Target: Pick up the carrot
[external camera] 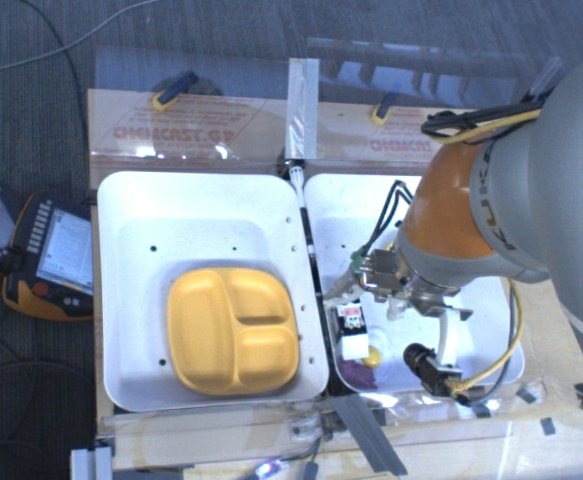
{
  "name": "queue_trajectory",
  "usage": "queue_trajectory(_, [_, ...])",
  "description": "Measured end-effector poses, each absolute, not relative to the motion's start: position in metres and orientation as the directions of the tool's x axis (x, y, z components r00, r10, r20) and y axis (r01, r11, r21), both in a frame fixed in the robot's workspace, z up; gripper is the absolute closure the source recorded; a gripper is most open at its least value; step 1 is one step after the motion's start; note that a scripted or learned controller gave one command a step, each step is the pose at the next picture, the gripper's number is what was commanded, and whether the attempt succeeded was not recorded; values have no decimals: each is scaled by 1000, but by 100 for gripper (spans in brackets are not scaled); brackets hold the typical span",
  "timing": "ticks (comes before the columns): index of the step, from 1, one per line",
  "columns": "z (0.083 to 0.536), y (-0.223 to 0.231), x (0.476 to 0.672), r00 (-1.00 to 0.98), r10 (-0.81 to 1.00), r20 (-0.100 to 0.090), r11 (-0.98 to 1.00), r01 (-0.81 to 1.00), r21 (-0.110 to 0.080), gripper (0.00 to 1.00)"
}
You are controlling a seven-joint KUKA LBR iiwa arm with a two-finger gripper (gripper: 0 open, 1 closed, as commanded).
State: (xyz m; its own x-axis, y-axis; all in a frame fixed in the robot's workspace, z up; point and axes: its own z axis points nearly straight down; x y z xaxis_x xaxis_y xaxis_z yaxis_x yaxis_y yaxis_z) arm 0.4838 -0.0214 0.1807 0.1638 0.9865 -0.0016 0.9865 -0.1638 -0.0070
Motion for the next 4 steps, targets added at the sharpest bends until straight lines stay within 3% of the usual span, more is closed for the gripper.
queue_trajectory(1, [180, 57, 483, 280, 960, -5, -280, 960, -9, 0])
queue_trajectory(2, [181, 6, 532, 485, 874, -8, -485, 874, -5, 0])
queue_trajectory(3, [260, -82, 484, 551, 835, -8, -551, 835, -4, 0])
queue_trajectory(4, [247, -95, 483, 336, 942, -5, -336, 942, -8, 0])
